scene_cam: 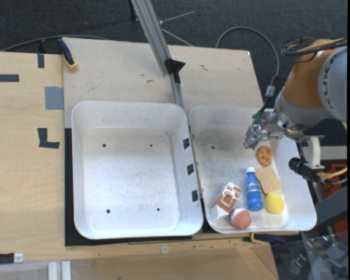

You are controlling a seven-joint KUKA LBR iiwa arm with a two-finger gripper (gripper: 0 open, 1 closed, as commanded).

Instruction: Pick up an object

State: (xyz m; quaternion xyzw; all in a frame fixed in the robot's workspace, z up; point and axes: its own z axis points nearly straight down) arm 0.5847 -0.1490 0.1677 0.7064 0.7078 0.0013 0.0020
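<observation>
The small orange-brown object [264,154] lies in the right bin [221,127], toward its right side, directly below the gripper [255,137] in the camera view and just beside its tips. Whether the gripper is spread or closed cannot be told from here; nothing shows between its tips. So the nearest pick likely calls for a short shift toward the bin's near edge. Farther that way sit a tan block [269,179], a blue bottle [254,191] lying lengthwise toward the near rim, a yellow ball [274,203], a red-and-white carton [228,198] and a pinkish round piece [241,219]. The left bin [128,168] stands alongside on the surface [23,156].
</observation>
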